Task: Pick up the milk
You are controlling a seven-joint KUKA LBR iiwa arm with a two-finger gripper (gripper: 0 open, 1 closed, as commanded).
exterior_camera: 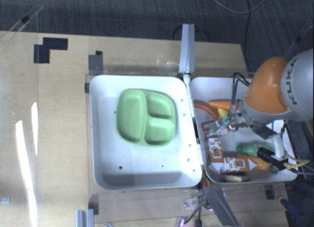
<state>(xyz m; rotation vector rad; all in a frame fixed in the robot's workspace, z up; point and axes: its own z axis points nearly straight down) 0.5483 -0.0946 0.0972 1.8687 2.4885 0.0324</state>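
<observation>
The milk (pixel 232 163) is a brown and white carton lying on its side near the front of the right bin (pixel 211 174). My gripper (pixel 222 126) hangs low over the middle of that bin, just behind and above the carton's left end. The grey arm with its orange band (pixel 266 91) reaches in from the right and hides the back right of the bin. I see nothing lifted clear of the bin floor.
A green bottle (pixel 248 149) and an orange, carrot-like item (pixel 216 107) lie in the right bin, with a dark flat item (pixel 234 176) at its front edge. The left bin (pixel 103 172) holds a green divided plate (pixel 145 116). A metal post (pixel 186 49) stands between the bins.
</observation>
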